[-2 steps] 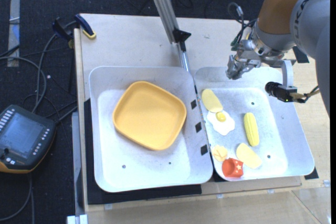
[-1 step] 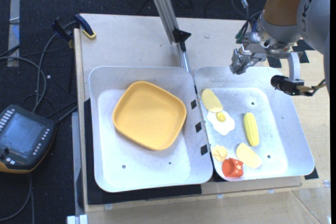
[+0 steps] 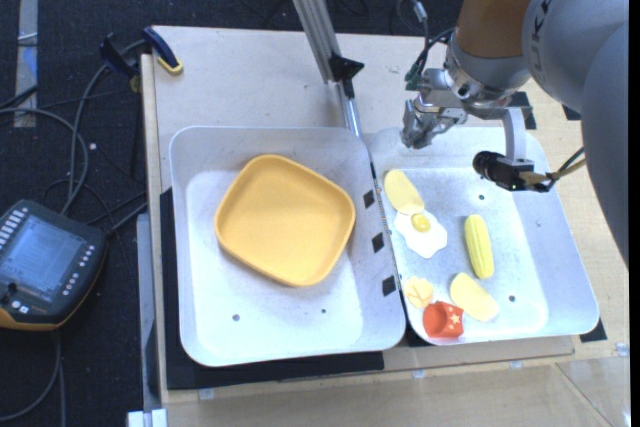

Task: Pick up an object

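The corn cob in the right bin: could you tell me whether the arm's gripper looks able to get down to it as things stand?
Probably yes. The corn cob lies alone on bare bin floor, apart from the fried egg, with nothing over it. The gripper hangs above the bin's far edge.

The arm (image 3: 560, 15) runs off the top and right edges; the end effector (image 3: 425, 127) is too small and dark to read. The handheld pendant (image 3: 45, 260) is cropped at the left edge

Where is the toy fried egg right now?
The fried egg lies in the right bin, near its left wall, just below a pale yellow piece and left of the corn cob.
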`<state>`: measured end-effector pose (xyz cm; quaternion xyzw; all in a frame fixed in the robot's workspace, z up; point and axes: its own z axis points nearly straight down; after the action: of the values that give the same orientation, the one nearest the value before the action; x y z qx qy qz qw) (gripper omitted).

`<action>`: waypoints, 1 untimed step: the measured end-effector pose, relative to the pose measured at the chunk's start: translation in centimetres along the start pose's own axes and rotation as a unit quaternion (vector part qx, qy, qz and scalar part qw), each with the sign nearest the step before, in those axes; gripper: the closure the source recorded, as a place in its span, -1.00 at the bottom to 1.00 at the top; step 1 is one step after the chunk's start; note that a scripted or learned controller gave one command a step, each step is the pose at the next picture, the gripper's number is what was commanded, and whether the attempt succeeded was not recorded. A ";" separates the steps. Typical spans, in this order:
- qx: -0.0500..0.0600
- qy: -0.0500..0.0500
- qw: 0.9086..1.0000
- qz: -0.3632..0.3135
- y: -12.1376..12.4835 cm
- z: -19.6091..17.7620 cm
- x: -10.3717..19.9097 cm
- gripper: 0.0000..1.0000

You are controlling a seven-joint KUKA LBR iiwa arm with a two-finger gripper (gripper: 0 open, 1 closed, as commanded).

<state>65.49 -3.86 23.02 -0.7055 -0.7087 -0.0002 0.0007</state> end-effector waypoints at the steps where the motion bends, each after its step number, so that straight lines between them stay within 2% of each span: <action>1: 0.000 0.000 1.000 0.000 -1.9 0.3 5.6 1.00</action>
<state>63.59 1.72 22.69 -0.7054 -0.7088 -0.0004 0.0006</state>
